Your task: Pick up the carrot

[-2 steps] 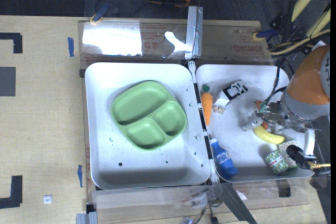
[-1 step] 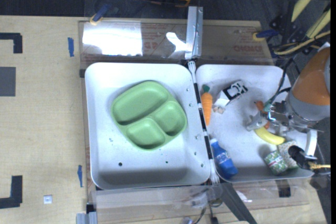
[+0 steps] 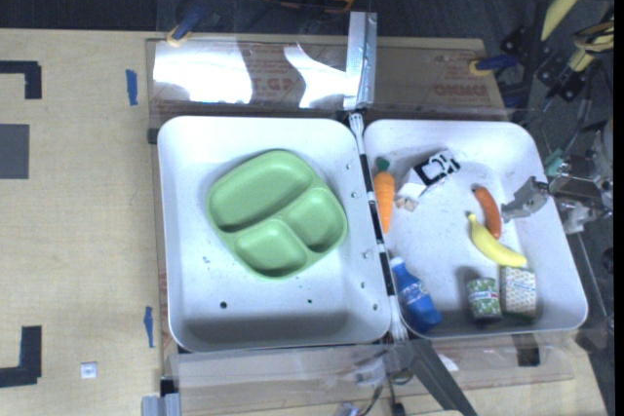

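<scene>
Surface [image 3: 78, 209]: pale wood, two white bins side by side. Left bin [image 3: 185, 307] carries a green divided plate [image 3: 278, 212], with bare floor all round it. Right bin [image 3: 546, 161] is crowded. The arm comes in at the right frame edge, mostly cut off; the gripper [image 3: 522, 200] sits over the bin's right rim, grey and blurred, so I cannot tell how the fingers stand, and nothing is seen between them. Carrot [image 3: 384, 200]: lies lengthwise against the right bin's left wall, green end up-frame, well apart from the gripper. Banana [image 3: 497, 246] touches an orange-red sausage-shaped item [image 3: 487, 209] just beside the gripper. Blue bottle [image 3: 414, 295] at the lower left corner. Two small cans [image 3: 502, 295] near the front wall. Black-and-white item [image 3: 436, 168]: hard to identify.
</scene>
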You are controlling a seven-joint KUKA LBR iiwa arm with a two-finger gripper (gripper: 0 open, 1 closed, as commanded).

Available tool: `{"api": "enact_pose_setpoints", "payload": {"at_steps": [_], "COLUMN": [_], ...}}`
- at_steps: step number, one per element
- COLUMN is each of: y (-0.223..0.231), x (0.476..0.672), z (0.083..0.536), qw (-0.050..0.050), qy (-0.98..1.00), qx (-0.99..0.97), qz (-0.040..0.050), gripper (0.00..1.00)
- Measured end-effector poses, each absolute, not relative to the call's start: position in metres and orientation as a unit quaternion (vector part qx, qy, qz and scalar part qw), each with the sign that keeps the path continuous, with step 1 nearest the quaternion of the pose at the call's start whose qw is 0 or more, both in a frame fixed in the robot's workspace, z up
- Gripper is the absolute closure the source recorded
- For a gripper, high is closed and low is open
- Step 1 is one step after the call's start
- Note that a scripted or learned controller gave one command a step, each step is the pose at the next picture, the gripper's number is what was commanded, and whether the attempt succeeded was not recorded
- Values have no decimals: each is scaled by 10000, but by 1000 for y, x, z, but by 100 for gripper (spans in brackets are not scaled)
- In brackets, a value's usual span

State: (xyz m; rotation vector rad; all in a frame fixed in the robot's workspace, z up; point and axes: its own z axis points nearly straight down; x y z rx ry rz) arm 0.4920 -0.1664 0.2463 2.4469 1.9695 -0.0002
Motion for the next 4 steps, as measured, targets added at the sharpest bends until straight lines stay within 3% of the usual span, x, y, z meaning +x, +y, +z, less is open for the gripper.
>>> {"api": "enact_pose_setpoints", "payload": {"at_steps": [1,2,3,4], "y": [-127,-128,-140,-203], "x": [514,515,591,557], "z": [87,97,87,88], "qw": [16,27,17,-45], "qy": [5556,5551,5193,5672], "qx": [8314,8318,8546,8235], "qz": [21,29,12,56], "gripper": [0,100,100,100]}}
